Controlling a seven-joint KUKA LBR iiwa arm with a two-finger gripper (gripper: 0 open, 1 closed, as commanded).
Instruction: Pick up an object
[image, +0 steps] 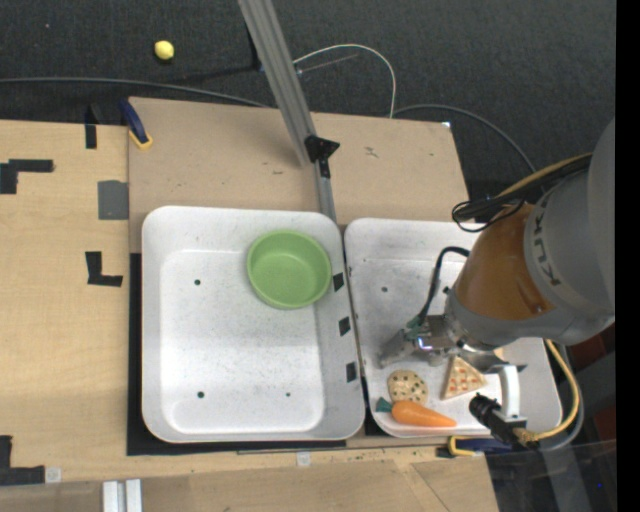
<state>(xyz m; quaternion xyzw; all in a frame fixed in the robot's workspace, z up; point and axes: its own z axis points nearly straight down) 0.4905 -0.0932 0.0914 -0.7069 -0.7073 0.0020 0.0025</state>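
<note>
We look down on a tan bench (230, 170) that carries two shallow white bins side by side, both speckled with dark flecks. The left bin (190, 340) holds a green bowl (289, 268), upright, near its far right corner. The right bin (390, 260) holds three small things along its near edge: a round cookie (405, 384), a pizza slice (462, 380) to its right, and an orange carrot (423, 415) lying on its side just in front of both, close to the rim.

The arm (530, 270) reaches in from the right, its orange band above the wrist, and covers much of the right bin's right half. The gripper (420, 340) hangs low over the bin, just behind the cookie and beside the pizza slice. We cannot tell how wide it stands, and we see nothing between its tips.

A grey metal pole (290, 90) slants down from the top and meets the bench between the bins. Black tape marks (95, 268) dot the lighter board on the left. Beyond the bench lies dark carpet (80, 40) with thin cables (350, 55) looping across it and a small yellow ball (164, 49) near the top left.
</note>
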